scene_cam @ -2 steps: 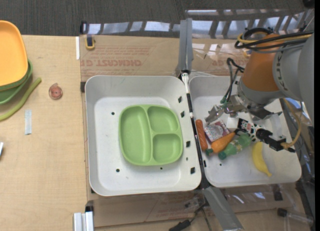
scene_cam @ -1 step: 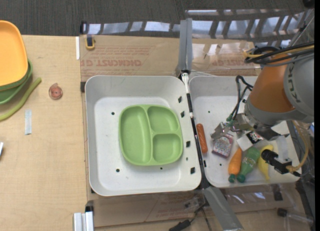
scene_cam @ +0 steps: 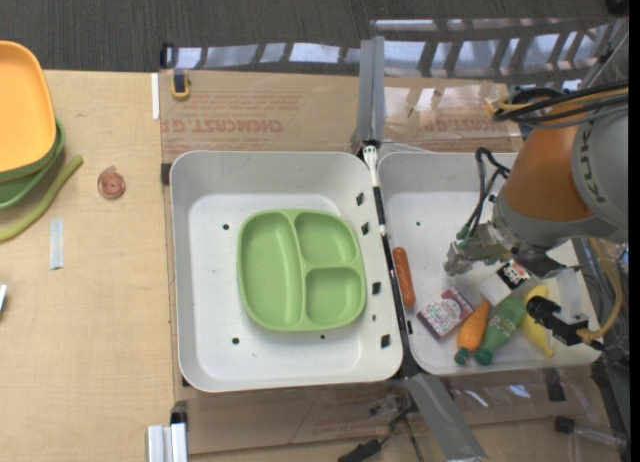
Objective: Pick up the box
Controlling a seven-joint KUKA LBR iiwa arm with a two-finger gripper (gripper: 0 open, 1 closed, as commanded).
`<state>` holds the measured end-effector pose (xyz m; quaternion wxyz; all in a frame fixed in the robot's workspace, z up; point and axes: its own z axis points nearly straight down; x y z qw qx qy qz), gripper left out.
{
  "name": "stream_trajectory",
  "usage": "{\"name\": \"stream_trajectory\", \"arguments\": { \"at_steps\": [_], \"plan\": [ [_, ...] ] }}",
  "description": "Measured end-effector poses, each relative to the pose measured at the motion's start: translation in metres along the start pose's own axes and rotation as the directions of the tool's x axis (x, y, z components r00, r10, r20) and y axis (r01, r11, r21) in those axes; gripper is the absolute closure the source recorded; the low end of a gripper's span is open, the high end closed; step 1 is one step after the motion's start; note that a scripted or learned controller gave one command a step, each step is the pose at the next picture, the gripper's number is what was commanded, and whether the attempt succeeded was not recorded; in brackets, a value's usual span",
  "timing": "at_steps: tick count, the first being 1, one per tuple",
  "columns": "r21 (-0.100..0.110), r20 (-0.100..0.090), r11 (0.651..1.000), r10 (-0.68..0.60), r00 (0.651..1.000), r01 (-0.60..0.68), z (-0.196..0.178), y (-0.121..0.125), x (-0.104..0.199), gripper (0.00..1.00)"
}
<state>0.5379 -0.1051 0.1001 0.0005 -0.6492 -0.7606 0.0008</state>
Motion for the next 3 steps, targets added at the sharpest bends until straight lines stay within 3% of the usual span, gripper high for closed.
{"name": "stream_trajectory", "arguments": {
  "at_steps": [1,2,3],
  "plan": [
    [0.000,0.000,1.000,0.000,1.000,0.000,0.000,0.000,0.000,0.00],
    [-0.001,-0.001,0.984,-0.178,0.984,0.178,0.009,-0.055,0.015,0.00],
    [-0.002,-0.001,0.985,-0.175,0.985,0.175,0.000,-0.054,0.015,1.00]
  ]
}}
